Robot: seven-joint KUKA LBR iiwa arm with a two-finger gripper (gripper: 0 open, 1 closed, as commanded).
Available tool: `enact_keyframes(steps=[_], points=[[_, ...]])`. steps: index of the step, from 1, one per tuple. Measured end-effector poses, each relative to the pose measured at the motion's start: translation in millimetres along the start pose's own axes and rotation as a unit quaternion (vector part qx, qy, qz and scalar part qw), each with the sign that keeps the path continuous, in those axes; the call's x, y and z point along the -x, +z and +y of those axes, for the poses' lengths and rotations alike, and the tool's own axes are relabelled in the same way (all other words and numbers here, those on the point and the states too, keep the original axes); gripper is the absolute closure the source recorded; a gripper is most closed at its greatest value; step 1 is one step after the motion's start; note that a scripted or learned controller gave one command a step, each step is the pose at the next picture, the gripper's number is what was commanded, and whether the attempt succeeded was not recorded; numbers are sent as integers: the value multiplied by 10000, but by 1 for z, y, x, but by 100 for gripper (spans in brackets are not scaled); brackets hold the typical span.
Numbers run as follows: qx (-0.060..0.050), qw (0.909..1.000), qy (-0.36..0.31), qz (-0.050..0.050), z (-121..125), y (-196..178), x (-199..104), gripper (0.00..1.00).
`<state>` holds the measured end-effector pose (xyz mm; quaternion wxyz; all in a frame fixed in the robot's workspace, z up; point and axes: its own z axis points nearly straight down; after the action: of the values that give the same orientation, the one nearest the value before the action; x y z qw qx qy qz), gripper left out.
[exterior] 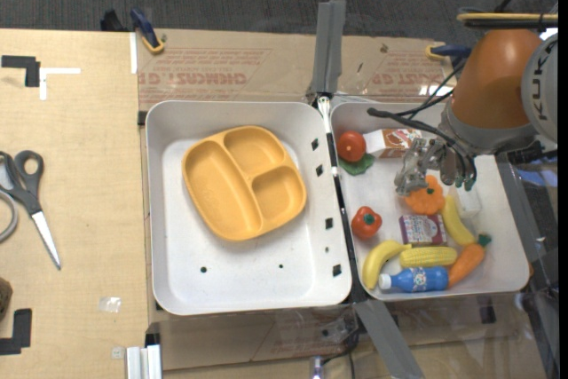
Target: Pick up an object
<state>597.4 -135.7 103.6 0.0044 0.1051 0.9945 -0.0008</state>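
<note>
Item: my gripper (429, 166), seen in the camera view above the right bin (510, 231). All places below are given from the small orange fruit (424, 199) in that bin.

Jaws: hanging directly over the upper edge of the orange fruit, very near or touching; I cannot tell which. How wide the jaws stand is not readable from this angle, and nothing is seen clamped between them, so I count nothing as held.

Key relation: the orange fruit lies just below and under my jaws, the nearest candidate. It is roundish, with no long axis to line up with. My judgement: a straight descent is all the grasp calls for.

Neighbours of the orange fruit:
- Banana (456, 223), just right, long axis running up and down the bin.
- Small packet with a purple label (422, 230), just below; print too small to read.
- Corn cob (428, 256), further below, lying crosswise.
- Blue bottle (414, 280) and carrot (469, 262), lowest.
- Second banana (380, 259), below left.
- Red pepper (366, 222), left.
- Tomato (351, 146), upper left.
- Carton (396, 141), above; lettering illegible.

Left bin (177, 262): yellow divided plate (244, 182), well left.

Writing: "KUK" on my arm casing; mirrored red print on the cardboard beyond the bins, not legible.

Worktop: scissors (31, 200), far left.
</note>
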Motion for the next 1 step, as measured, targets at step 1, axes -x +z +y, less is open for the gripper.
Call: enact_keyframes(steps=[1], points=[[6, 10000, 53, 34, 37, 11, -17, 100]])
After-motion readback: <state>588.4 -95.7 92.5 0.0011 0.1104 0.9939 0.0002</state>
